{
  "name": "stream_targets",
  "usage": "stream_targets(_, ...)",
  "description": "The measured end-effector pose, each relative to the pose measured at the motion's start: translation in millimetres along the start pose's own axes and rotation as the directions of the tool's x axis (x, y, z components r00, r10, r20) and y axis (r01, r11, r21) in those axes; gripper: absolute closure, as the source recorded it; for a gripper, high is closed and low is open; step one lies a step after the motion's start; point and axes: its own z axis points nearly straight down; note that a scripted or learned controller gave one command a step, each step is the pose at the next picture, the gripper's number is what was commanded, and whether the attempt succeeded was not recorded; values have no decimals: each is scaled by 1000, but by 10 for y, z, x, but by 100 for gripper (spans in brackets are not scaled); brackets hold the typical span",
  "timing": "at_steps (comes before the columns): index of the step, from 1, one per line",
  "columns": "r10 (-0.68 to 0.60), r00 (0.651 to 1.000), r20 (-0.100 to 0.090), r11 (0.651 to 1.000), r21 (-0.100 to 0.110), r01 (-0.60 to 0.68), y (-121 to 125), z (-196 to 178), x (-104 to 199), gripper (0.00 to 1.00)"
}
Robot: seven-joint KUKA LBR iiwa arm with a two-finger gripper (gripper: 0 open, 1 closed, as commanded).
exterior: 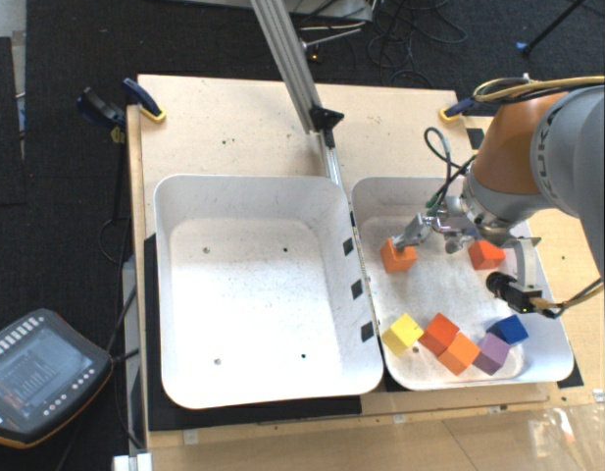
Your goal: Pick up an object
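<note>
Several small cubes lie in the right bin (380, 196). An orange cube (398, 255) sits near the bin's left wall, and a red-orange cube (486, 254) lies to its right. My gripper (431, 237) hangs low over the bin floor between these two, its fingers spread open. The left fingertip (413, 235) is right at the orange cube's upper right edge; nothing sits between the fingers. Along the front of the bin are a yellow cube (403, 333), a red cube (440, 331), another orange cube (460, 352), a purple cube (492, 353) and a blue cube (510, 329).
The left bin (175, 263) adjoins the right one along a shared wall. A slanted metal rail (287, 47) runs down to the bins' junction. A black cable fitting (506, 287) hangs off the wrist. A teach pendant (37, 371) lies at the lower left.
</note>
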Motion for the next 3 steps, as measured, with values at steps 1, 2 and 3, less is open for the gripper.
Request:
stream_targets(1,2,1000,-1,1000,-7,-2,21,-108,2,100)
stream_targets(2,0,1000,-2,1000,15,0,89,-580,-76,100)
stream_targets(3,-1,1000,-2,1000,13,1,117,-1118,-79,100)
